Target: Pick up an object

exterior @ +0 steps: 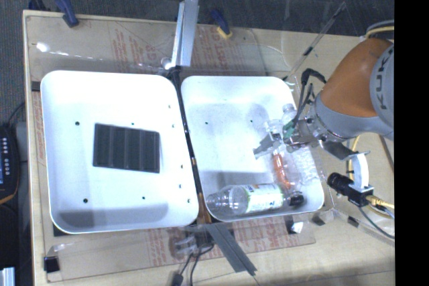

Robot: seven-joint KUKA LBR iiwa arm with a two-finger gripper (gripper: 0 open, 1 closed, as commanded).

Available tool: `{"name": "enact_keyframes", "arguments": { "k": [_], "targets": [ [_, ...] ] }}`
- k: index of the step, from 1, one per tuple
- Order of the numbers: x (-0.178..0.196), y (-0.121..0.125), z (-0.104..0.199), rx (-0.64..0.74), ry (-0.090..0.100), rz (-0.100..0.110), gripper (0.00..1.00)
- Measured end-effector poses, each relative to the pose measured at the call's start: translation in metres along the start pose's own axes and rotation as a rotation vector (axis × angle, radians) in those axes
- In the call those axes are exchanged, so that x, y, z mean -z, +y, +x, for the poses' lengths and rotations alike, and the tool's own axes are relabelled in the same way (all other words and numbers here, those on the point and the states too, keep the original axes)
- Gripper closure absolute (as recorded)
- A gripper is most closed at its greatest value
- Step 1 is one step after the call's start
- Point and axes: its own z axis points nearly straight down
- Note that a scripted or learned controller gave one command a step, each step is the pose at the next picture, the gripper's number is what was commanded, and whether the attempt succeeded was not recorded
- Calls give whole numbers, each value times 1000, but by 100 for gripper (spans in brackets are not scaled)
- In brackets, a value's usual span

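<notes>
A single fixed camera looks down from above the bench (40, 37) at a slant, far enough off to take in both white bins side by side. The left bin (67, 90) lies well left of the jaws; the right bin (214, 97) sits beneath them, the arm (355, 87) entering from the right.
</notes>
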Motion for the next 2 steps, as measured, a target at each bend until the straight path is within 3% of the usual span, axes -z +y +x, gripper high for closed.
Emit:
{"name": "enact_keyframes", "arguments": {
  "k": [1, 2],
  "targets": [
    [-9, -6, 2, 60, 1, 0, 0],
    [-35, 29, -2, 112, 1, 1, 0]
  ]
}}
